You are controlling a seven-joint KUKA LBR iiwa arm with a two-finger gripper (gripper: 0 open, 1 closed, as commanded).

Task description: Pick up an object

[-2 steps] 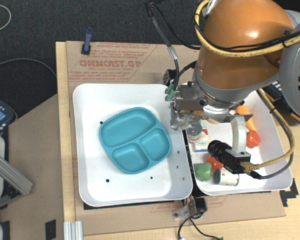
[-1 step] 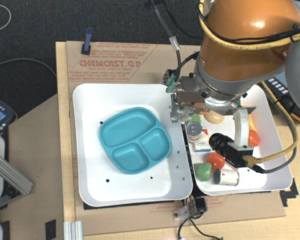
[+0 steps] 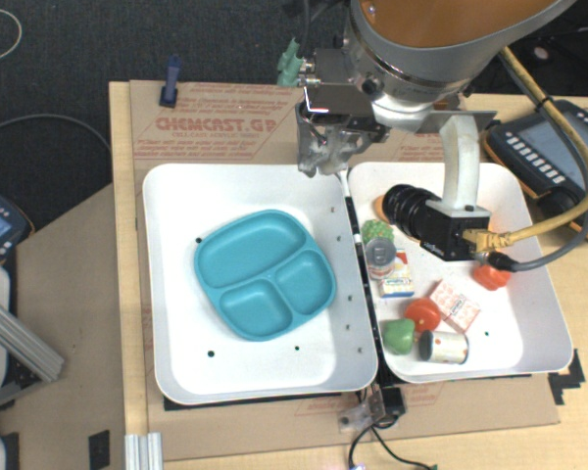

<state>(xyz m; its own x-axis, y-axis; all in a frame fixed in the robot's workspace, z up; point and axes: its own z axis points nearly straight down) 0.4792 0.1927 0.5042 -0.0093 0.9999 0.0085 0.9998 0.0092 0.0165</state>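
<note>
Camera view: gripper over far rim where bins meet; open or closed, cannot tell. Left bin: teal plate mid-floor, bare margin all round, clear of every wall. Right bin: jar, red ball, green lump, pink box crowded toward dividing rim, close together; front right corner bare.

Tray in left bin.
</note>
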